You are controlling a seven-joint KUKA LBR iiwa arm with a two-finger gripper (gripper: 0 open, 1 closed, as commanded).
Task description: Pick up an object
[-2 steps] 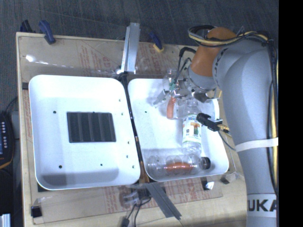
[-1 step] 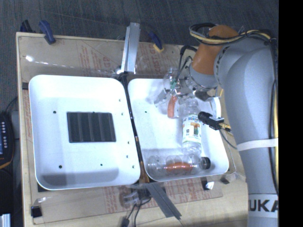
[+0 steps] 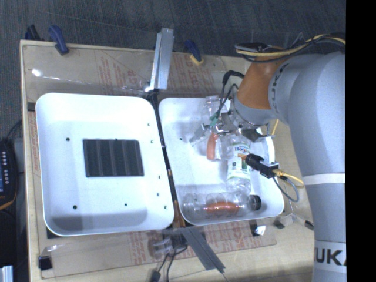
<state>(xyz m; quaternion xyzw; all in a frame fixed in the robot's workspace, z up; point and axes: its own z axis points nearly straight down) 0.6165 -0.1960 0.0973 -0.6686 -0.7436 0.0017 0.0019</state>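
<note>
We see the gripper (image 3: 214,125) low in the right white bin (image 3: 176,157); can't tell its state. An orange oblong object (image 3: 210,147) sits just below it, long axis top-to-bottom. Beside it, a clear labelled plastic bottle (image 3: 238,164) stands lengthwise; another clear bottle (image 3: 220,204) lies crosswise along the near wall.

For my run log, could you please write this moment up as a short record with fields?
arm: reaches in from the right, over the right bin
gripper: low among clutter, fingers hidden
right bin: orange object, labelled bottle, clear bottle lying along near wall
left bin: dark ribbed panel on its floor
grasp: none visible
</note>
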